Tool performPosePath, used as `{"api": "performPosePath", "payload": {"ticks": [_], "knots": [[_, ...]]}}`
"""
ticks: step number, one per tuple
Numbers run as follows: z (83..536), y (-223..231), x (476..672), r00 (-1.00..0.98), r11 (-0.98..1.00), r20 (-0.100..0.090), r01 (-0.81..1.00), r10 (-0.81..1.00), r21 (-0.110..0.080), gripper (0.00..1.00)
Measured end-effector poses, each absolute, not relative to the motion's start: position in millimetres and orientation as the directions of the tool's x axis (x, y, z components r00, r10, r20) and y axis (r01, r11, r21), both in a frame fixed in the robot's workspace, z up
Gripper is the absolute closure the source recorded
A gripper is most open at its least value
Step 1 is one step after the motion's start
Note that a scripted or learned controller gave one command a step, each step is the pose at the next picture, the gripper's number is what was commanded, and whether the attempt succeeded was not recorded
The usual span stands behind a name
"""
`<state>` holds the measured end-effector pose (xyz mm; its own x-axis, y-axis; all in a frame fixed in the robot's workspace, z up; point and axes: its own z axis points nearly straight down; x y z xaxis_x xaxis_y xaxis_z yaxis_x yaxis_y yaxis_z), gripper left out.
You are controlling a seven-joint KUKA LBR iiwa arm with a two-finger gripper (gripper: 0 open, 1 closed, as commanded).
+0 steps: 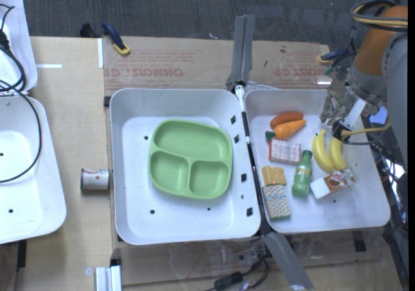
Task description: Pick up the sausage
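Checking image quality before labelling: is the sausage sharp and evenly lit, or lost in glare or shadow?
Camera view: light is even and soft, with no glare on the right bin; the sausage is slightly soft but distinct from the carrot; the gripper is blurrier, its details unclear.

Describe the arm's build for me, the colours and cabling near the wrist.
The arm is grey with an orange band above the wrist. A yellow-and-black cable loops over its top, and another thin yellow cable trails by the gripper, a metallic grey assembly with a blue patch beside it.
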<state>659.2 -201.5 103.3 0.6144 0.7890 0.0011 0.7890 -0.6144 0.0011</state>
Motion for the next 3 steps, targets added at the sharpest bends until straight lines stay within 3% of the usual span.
{"api": "performPosePath", "payload": {"ticks": [1,2,3], "knots": [[225,-139,633.7,0.612,-0.612,-0.001,0.791,0.791,-0.001,1.0],[225,-140,633.4,0.613,-0.613,-0.002,0.79,0.79,-0.001,0.0],[104,-118,651.6,0.528,-0.528,-0.002,0.849,0.849,-0.002,0.0]]}}
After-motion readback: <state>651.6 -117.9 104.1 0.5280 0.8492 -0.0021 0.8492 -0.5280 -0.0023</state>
